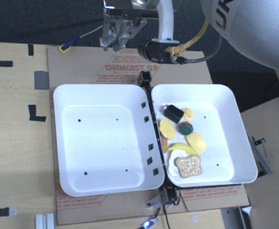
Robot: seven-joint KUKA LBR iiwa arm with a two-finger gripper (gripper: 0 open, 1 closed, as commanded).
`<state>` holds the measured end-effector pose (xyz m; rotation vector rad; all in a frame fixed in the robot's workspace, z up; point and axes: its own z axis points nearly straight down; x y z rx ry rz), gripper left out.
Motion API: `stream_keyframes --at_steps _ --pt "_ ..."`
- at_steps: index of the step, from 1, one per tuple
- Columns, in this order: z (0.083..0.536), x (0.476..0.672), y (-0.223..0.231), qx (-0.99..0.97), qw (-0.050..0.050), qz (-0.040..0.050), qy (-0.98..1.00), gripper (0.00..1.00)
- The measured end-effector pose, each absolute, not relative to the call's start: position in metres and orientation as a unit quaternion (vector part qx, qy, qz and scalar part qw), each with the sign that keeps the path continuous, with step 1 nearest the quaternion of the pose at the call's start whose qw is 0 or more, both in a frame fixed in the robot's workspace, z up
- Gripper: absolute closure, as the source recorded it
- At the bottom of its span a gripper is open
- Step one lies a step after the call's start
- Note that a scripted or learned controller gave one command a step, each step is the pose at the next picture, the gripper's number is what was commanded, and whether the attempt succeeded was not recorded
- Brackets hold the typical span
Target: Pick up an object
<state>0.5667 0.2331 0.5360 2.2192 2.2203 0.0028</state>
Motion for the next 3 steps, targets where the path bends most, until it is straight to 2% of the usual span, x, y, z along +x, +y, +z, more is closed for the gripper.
stream_keyframes --at_steps 2,3 --pt "0.535 0.506 0.233 0.706 -0.001 -0.0016 0.708 1.00" --pt "0.535 0.483 0.233 0.706 0.000 -0.0013 0.708 1.00"
